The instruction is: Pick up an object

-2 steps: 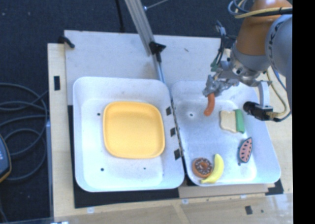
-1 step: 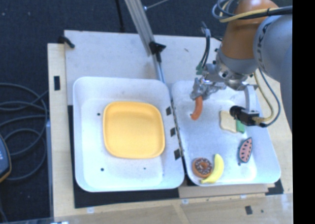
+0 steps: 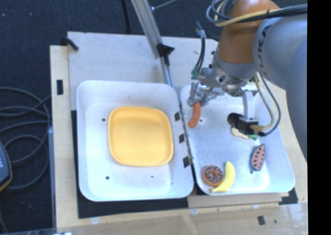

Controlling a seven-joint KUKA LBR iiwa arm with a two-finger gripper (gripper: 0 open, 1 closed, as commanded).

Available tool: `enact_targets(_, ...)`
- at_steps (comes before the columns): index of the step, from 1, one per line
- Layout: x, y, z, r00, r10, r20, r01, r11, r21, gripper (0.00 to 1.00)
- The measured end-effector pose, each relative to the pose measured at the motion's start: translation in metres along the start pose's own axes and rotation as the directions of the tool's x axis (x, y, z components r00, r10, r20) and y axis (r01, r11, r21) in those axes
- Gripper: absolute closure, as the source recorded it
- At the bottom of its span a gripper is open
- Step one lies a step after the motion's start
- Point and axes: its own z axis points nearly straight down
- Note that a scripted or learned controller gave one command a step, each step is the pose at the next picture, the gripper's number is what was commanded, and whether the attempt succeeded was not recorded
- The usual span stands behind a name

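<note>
— Dark floor surrounds the tabletop [image 3: 62, 141]; why does the arm [image 3: 279, 43] lean over the right bin [image 3: 279, 177]?
— It hangs the hand [image 3: 199, 96] at that bin's far-left corner, over the orange sausage [image 3: 193, 115]. The left bin [image 3: 93, 125] carries a yellow plate [image 3: 140, 136].
— Gripping it?
— Seemingly: the sausage's top sits between nearly closed fingers, though it's blurred. The banana [image 3: 227, 177] lies near.

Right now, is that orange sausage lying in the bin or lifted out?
Lifted, it seems: the sausage hangs upright from the gripper, its top between the fingers. Whether its lower tip touches the right bin: cannot tell.
</note>
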Motion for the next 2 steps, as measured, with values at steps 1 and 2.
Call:
enact_targets(1,0.052,-0.007,0.01,1.0,0.0,0.0,0.0,1.0,0.002,1.0)
enact_targets(2,0.106,-0.02,0.016,1.0,-0.001,0.0,0.001,1.0,0.002,1.0)
